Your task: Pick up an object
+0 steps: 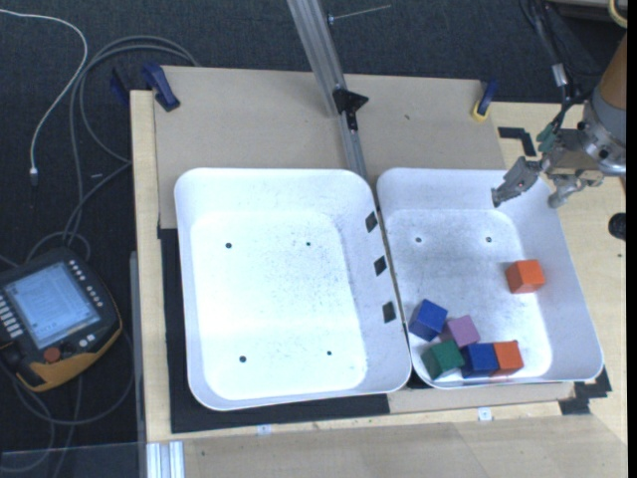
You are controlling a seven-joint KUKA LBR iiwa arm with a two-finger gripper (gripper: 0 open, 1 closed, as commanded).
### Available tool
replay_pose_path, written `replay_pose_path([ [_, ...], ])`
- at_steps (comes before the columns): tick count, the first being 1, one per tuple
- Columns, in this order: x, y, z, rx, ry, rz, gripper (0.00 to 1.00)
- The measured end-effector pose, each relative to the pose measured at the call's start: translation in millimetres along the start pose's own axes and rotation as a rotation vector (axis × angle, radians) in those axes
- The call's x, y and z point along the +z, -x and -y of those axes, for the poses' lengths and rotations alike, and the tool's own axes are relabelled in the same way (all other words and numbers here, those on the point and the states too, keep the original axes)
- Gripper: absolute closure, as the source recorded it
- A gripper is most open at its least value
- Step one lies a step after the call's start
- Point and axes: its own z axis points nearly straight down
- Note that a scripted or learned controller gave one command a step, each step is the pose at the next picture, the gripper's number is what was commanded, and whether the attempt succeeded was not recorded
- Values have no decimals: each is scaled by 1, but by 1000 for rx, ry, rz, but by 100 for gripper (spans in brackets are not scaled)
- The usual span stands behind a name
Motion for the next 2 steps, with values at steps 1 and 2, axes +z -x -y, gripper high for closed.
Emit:
replay_pose_path([
  [1, 79, 44, 55, 8, -10, -1, 0],
  [2, 151, 54, 39, 0, 17, 8, 0],
])
